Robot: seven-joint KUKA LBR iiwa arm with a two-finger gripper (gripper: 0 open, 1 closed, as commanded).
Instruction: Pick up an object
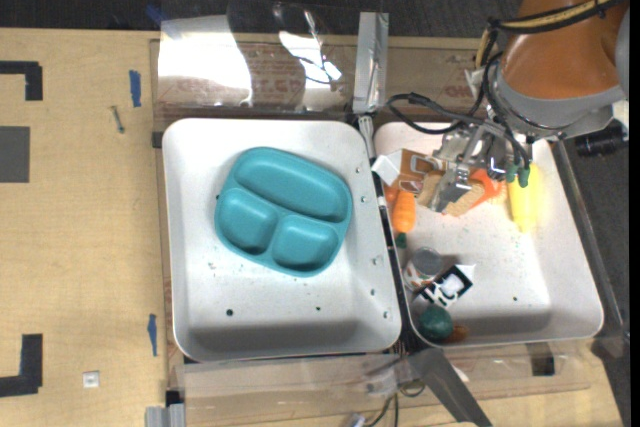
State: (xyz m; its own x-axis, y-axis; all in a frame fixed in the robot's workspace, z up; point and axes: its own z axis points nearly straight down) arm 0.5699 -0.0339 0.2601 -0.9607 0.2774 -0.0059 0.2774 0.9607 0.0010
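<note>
- Left bin: a teal three-compartment plate sits mid-floor, with bare white floor all round it.
- Right bin: crowded near the divider; its lower right floor is open.
- Gripper hangs low in the right bin's upper part, among a toy carrot, a yellow corn-like piece and a tan piece.
- A dark green ball lies in the bin's near-left corner.

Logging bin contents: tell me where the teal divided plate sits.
The teal divided plate lies in the middle of the left bin, its compartments facing up, left of the divider from the orange carrot.
</note>
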